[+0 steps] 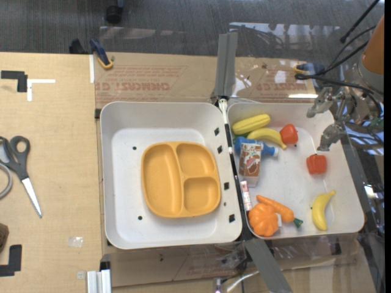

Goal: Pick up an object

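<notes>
Small red toy tomato (316, 163) sitting in the right bin (351, 182), toward its far right side, nothing touching it. Just up and right of it, the gripper (327, 119) hovering over the bin's back right corner, fingers spread apart, nothing between them.

Rest of the same bin: red pepper (288, 134) near the middle back, two yellow corn-or-banana pieces (258, 129) stacked beside it, blue and white carton (250, 157) lying along the left wall. Toward the front, a carrot (278, 207) resting against an orange pumpkin (264, 220), plus a lone banana (322, 209) at the front right.

Over in the left bin (116, 182), just a yellow divided plate (181, 179). Scissors (21, 170) way off left on the bench.
</notes>
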